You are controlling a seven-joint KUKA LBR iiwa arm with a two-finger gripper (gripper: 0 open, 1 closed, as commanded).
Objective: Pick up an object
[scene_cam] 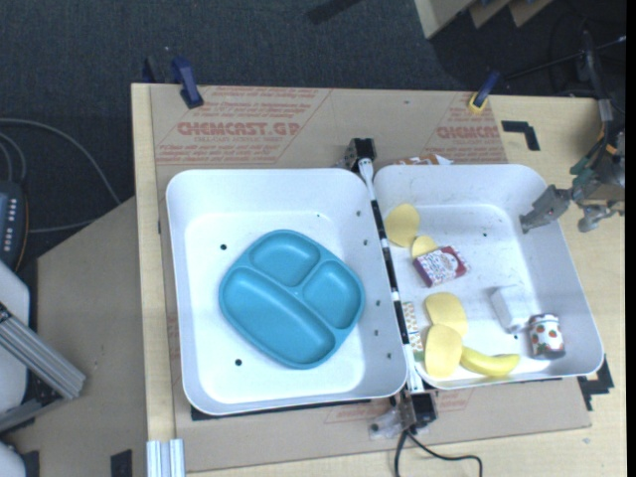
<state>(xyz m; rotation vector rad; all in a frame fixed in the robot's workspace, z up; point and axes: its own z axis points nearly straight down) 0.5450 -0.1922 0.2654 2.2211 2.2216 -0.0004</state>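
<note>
Gripper (pixel 564 210) at right bin (pixel 556 266) far edge, fingers spread (nothing between); red packet (pixel 439 264) well left.

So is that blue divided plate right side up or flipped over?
Right side up: the blue plate lies flat in the left bin, its three compartments facing up, with nothing visible in them.

Dark blue carpet floor (pixel 248 28); pale wooden bench (pixel 109 296).
</note>
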